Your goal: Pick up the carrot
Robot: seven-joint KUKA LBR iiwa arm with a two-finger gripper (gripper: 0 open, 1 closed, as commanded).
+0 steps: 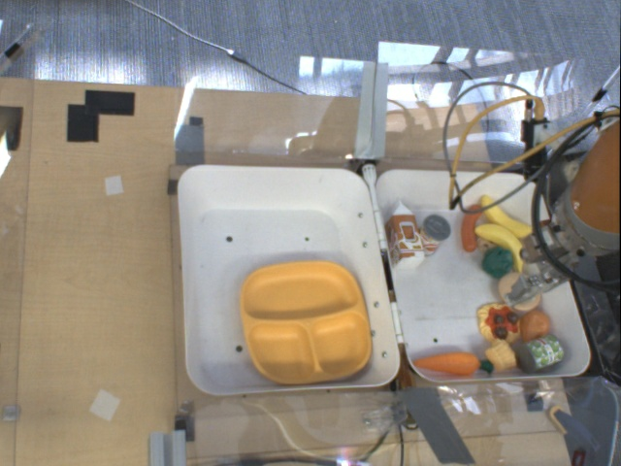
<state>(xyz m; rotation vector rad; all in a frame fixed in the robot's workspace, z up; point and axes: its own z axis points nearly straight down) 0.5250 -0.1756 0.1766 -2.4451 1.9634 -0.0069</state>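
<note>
The carrot (448, 364), orange with a small green tip, lies on its side along the front wall of the right bin (437, 289). My gripper (529, 286) hangs at the right side of that bin, over a tan round item, above and to the right of the carrot and well apart from it. The grey arm with its orange band (592, 202) reaches in from the right edge, trailing yellow and black cables.
In the right bin lie a milk carton (405, 238), grey disc (437, 226), red sausage (471, 231), bananas (505, 227), green vegetable (499, 262), pizza slice (499, 320), a brown ball (535, 325) and green can (541, 353). A yellow sectioned plate (306, 320) sits in the left bin (223, 212).
</note>
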